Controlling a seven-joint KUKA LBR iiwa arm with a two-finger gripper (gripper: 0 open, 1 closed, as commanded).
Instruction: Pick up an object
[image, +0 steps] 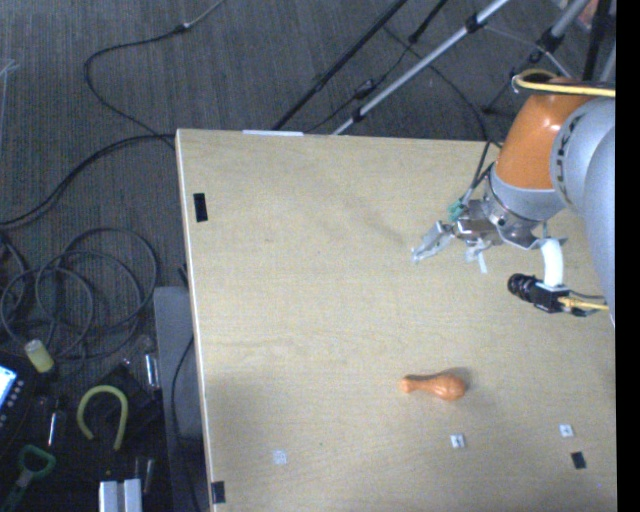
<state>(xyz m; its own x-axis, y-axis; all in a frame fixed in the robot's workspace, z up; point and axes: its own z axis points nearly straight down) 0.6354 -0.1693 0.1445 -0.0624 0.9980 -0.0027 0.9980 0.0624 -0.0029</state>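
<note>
Off the bench's nine o'clock side, loops of black cable (75, 290) lie on the dark floor beside a green U-shaped hook (102, 410). The pale wooden bench top (300, 300) carries a small black rectangular marker (200, 207) near its ten o'clock corner. Toward five o'clock lies the orange pear-shaped object (436, 385), flat on the wood with its narrow end pointing to nine o'clock. At two o'clock, well apart from it, hangs the metal two-finger gripper (428, 246); its thin fingers look spread, with nothing between them.

bench top (300, 300): bare, open | sole obstacle: orange object (437, 385), well apart from tool (440, 243)
</note>
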